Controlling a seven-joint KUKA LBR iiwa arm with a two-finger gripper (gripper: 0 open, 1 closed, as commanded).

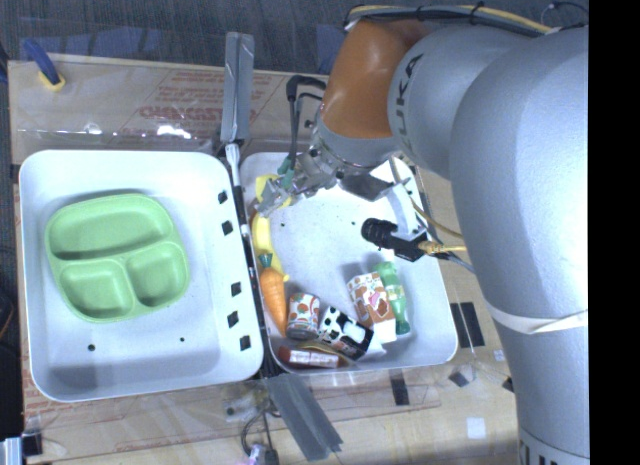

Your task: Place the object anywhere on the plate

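Over the right bin's (440, 333) far-left corner, the gripper (283, 185), its finger state unclear, risks clipping the banana (262, 235) against the wall.

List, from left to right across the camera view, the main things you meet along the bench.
Green plate → banana → carrot → can → cow-patterned carton → green bottle.
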